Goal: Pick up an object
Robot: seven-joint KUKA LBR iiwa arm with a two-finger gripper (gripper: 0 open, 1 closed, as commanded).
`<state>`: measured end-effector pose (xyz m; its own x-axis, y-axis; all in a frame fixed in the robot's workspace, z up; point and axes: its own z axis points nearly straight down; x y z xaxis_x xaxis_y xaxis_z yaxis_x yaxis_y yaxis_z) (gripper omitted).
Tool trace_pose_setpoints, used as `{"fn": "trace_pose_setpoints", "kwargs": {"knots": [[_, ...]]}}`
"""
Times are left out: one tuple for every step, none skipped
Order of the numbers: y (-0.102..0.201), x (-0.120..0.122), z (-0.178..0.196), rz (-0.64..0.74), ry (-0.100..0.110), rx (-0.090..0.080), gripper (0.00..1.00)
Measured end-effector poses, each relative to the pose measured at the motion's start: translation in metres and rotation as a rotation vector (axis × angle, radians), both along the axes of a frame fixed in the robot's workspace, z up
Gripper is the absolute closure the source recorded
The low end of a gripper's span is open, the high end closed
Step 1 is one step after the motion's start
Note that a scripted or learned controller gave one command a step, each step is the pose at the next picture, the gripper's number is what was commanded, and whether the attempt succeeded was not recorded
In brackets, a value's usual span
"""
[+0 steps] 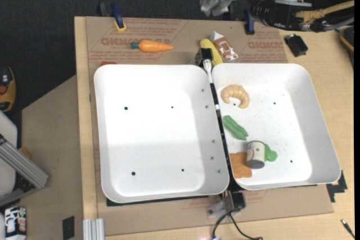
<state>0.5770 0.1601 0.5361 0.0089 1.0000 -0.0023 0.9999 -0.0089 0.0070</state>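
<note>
From my station I saw the end effector [218, 0] parked high at the top of the view, beyond the far edge of the tabletop [84, 121], well apart from both bins. It was blurred and small, so I could not tell its state. Nothing was visible between its tips.

The right bin [304, 87] carried the candidates for picking. A tan croissant [236, 95] lay near its far left corner. Closer to me, a green pod-shaped piece [235, 127] sat along the left wall. A small grey can [255, 154] lay on its side near the front, touching a flat orange piece [241, 167] and a second green bit [270, 154].

Behind the left bin [152, 132], a toy carrot [151, 46] rested on the cardboard, and a yellow item [207, 49] with a brown packet [225, 49] sat just behind where the bins meet.
</note>
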Motion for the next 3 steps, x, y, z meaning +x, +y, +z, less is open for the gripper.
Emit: {"fn": "trace_pose_setpoints", "kwargs": {"knots": [[0.005, -0.004, -0.001, 0.009, 0.006, 0.002, 0.00], [0.069, -0.030, -0.111, 0.016, 0.020, 0.000, 0.00], [0.065, -0.027, -0.093, 0.012, 0.004, 0.003, 1.00]]}}
